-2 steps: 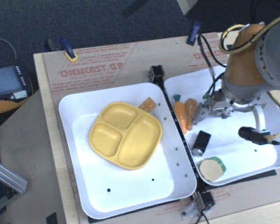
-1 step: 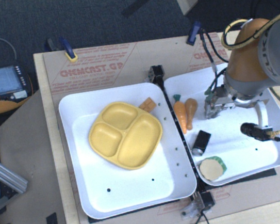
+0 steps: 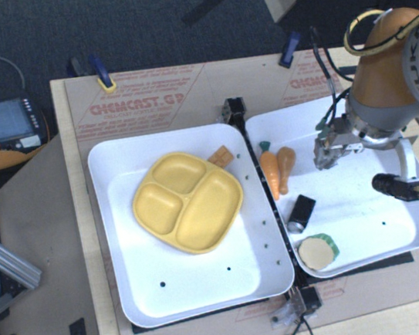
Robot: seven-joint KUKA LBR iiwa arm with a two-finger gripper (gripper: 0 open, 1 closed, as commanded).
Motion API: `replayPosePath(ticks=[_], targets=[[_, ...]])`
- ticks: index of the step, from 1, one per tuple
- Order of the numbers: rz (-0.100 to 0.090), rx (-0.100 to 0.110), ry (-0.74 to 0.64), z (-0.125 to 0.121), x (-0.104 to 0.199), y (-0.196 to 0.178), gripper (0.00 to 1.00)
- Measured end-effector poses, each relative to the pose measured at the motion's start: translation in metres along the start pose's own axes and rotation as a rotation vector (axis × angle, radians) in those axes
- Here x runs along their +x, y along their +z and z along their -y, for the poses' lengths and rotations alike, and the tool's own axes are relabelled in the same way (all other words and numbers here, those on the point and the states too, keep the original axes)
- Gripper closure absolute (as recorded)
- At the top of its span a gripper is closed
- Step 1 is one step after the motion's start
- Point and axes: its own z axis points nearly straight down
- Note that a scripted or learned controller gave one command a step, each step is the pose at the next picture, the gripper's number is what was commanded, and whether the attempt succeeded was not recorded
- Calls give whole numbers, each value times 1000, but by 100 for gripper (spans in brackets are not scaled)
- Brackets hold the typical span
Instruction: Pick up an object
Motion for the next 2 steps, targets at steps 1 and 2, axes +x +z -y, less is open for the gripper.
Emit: replayPosePath(ticks=[1,2], targets=[[1,-3,-1,-2,0,-54,100],[-3,2,-6,3,54,-66,100]])
